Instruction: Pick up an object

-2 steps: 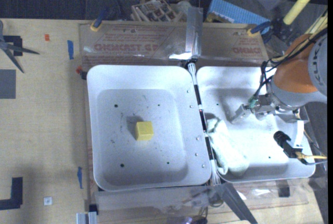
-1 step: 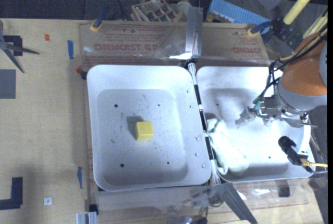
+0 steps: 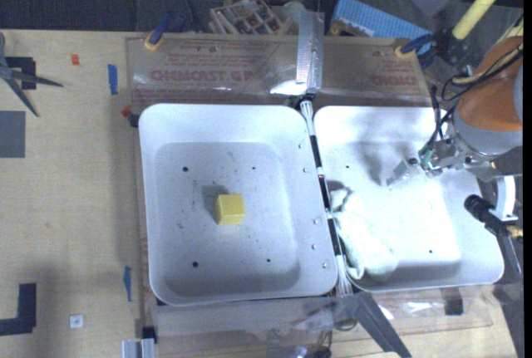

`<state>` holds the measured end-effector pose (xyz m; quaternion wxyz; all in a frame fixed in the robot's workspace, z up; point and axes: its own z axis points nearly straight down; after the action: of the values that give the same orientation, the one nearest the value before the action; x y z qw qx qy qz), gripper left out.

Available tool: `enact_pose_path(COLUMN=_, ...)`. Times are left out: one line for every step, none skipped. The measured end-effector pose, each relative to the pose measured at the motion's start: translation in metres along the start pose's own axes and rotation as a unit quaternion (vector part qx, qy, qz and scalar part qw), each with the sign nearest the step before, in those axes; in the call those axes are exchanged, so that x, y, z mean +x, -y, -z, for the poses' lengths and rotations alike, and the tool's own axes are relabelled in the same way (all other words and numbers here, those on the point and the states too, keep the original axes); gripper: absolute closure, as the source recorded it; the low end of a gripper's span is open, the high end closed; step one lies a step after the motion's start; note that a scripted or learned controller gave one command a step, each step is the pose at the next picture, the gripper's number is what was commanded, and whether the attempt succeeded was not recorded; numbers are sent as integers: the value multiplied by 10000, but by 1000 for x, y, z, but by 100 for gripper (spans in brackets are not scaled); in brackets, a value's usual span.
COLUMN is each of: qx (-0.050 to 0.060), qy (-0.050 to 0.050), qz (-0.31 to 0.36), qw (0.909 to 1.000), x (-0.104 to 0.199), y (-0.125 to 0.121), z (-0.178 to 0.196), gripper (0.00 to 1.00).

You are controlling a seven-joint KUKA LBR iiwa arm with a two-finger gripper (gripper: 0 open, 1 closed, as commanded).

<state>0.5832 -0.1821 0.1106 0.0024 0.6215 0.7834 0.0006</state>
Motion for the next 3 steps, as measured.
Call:
enact_pose_path(qx=-25, qy=16, qz=-20, qw=10000, x=-2, y=0, z=11, gripper=100)
enact_pose_path(qx=14, qy=-4, qz=-1770, qw=9842, x=56, y=1, z=137, gripper=100)
enact_pose_path(qx=51, qy=-4, qz=-5035, qw=8640, x=72, y=9, z=50, gripper=100)
